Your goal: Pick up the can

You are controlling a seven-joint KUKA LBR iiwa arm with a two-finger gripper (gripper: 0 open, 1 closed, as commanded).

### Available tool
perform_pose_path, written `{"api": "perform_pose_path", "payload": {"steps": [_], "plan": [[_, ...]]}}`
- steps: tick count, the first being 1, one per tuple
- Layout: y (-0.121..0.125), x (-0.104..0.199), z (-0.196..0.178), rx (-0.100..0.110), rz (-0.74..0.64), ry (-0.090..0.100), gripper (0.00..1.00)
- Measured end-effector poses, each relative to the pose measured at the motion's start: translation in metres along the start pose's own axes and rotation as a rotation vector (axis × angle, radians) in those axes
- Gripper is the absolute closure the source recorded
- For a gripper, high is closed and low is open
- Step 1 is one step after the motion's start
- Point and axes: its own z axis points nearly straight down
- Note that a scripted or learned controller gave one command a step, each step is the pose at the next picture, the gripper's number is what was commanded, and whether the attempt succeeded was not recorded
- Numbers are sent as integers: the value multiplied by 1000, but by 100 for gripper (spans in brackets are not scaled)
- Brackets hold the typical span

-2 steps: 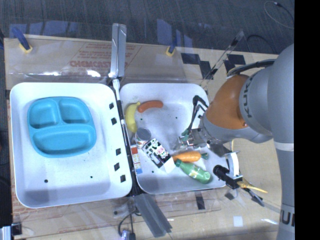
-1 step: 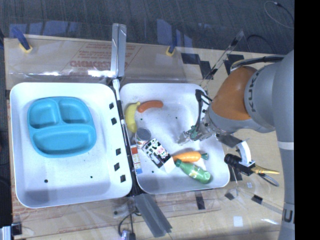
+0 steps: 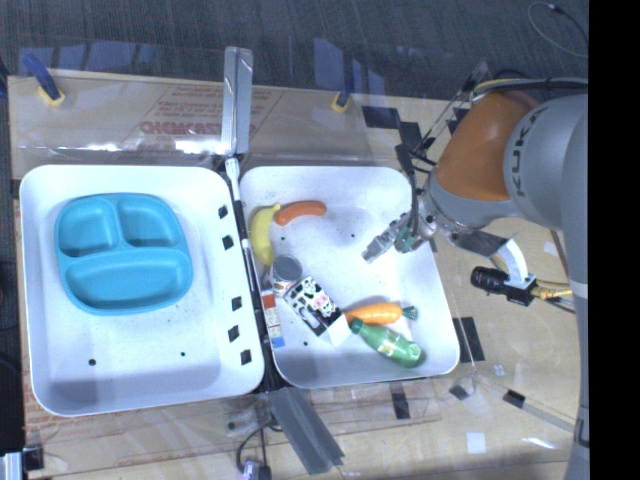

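Can (image 3: 287,267), small and grey with its top facing up, is standing in the right bin (image 3: 345,183) near that bin's left wall, just below the banana (image 3: 262,235) and touching the black-and-white patterned carton (image 3: 312,302) lying at its lower right. An orange sausage-shaped toy (image 3: 300,211) is lying near the bin's back wall beside the banana's upper end, while a carrot (image 3: 375,314) and a green bottle (image 3: 390,343) are lying close together toward the bin's front right corner, the carrot just above the bottle. The gripper (image 3: 383,247) is hanging over the right half of this bin, well apart from the can, and whether its jaws are parted or closed I cannot tell; nothing is showing between them. The grey arm (image 3: 540,168) with its orange band is reaching in over the bin's right wall. The left bin (image 3: 40,368) is carrying a blue divided plate (image 3: 122,250) in its back half. Both bins are sitting on a light wooden bench (image 3: 520,368) marked with black tape pieces, and a clear plastic sheet with red mirrored lettering, too faint to read, is lying along the bench's back edge. Dark carpet is showing beyond the bench.
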Motion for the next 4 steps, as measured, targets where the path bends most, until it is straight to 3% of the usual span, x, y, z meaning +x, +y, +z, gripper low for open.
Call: {"api": "perform_pose_path", "payload": {"steps": [1,2,3,4], "plan": [[25,80,44,2,-157,4,100],[25,80,44,2,-156,3,0],[24,130,-53,1,-149,2,0],[2,50,48,2,-78,3,0]]}}
